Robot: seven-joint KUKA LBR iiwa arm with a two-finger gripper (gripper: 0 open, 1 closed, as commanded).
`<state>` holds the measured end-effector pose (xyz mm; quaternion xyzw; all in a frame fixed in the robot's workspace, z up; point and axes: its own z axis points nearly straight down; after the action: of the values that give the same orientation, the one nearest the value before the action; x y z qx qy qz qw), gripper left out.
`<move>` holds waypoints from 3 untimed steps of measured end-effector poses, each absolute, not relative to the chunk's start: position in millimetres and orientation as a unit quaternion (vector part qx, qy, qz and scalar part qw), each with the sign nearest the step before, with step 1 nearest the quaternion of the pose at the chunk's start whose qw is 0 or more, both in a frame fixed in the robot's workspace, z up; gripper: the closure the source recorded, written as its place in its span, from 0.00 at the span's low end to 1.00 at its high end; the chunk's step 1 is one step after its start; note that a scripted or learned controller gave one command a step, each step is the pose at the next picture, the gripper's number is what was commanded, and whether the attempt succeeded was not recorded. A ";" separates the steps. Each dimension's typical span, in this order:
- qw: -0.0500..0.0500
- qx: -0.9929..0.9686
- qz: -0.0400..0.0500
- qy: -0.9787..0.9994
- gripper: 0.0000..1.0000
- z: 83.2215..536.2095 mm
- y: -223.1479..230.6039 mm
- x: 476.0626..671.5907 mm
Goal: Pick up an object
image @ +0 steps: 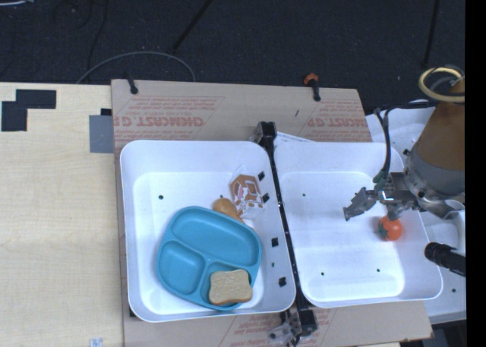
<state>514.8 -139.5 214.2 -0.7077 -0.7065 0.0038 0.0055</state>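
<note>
One object in reach: a small orange-red ball-like thing [391, 228] is lying in the right bin [334, 277], near its right wall
Look of the object: it is showing a round, glossy orange-red body with a small dark green bit on top, like a toy fruit; finer detail is too small to tell
Gripper [355, 209]: it is hanging over the right bin, its grey fingers pointing leftward, away from the object; whether they are spread or closed is not something I can tell, and nothing is showing between them
Gap: the object is sitting just beside the wrist, under the arm's body rather than under the fingertips
Risk of a miss: the fingers are aiming at bare bin floor, so a descent from here is likely closing on nothing
Risk of a knock: the arm is crowding the object, and a round thing is apt to be rolling off toward the wall if nudged
Risk of a slip: a smooth curved body is giving two fingers little to bite on, so an off-centre squeeze is likely squirting it out
Left bin [140, 186]: it is holding a blue divided plate [197, 250], a bread slice [230, 287] and a wrapped snack [244, 192], all well apart from the gripper
</note>
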 end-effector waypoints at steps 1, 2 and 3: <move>0.001 -0.707 0.001 -0.707 0.00 219.6 -139.8 517.3; 0.004 -0.707 0.002 -0.707 0.00 176.0 -136.4 516.0; 0.004 -0.707 0.002 -0.707 0.00 127.7 -137.2 506.2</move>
<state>506.2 -137.2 127.7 -0.7072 -0.7070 0.0018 0.0038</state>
